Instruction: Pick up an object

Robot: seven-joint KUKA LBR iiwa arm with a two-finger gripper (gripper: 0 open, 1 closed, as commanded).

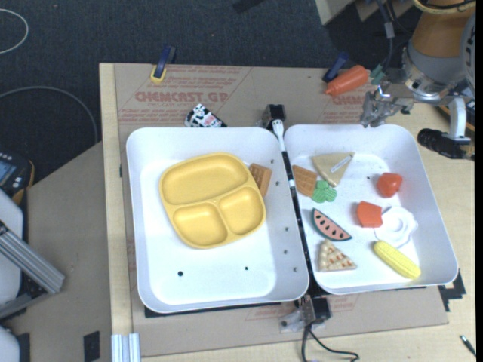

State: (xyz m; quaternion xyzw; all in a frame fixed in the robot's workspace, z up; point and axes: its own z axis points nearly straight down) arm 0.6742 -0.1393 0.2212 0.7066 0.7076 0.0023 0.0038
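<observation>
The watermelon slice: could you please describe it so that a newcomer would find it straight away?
Look in the right-hand white bin, along its left side. The watermelon slice lies there, below the green piece and above the pizza wedge. It alone is a red half-moon with a green rind and dark seeds.

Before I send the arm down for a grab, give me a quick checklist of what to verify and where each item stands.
1. Hand free of any object: cannot tell; it is small and blurred in this view.
2. Hand above the right bin: not ok; it hangs at the bin's far rim, not over any piece.
3. Pieces within the right bin: ok; tomato, corn, watermelon slice and pizza slice all lie inside.
4. A piece lying apart from the others: ok; the tomato lies alone.
5. Carrot: not ok; it lies on the board outside both bins.
</observation>
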